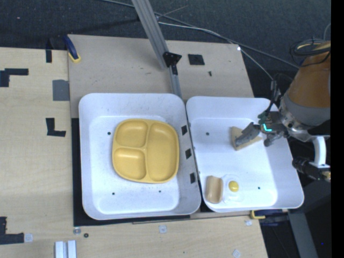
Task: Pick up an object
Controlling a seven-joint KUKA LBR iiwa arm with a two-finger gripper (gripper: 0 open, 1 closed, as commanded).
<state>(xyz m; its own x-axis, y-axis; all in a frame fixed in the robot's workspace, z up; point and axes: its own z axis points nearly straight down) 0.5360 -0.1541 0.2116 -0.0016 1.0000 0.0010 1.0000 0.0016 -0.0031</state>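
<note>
Arm [310, 87] enters from right, wrist low over right bin [279, 198]. Gripper [250, 137] angled left-down, fingers pinching tan block [239, 136] at bin's upper middle. Yellow plate [145, 150] in left bin [91, 144].

Two bins sit side by side on the counter [32, 160]. A divided plate [145, 150] lies in the middle of the left bin [94, 198]. In the right bin [279, 190], a small block [237, 136] lies toward the back, touching the tool [248, 139], which reaches in from the right. Near the front edge a cup [214, 189] lies just left of a fried egg toy [232, 187].
</note>
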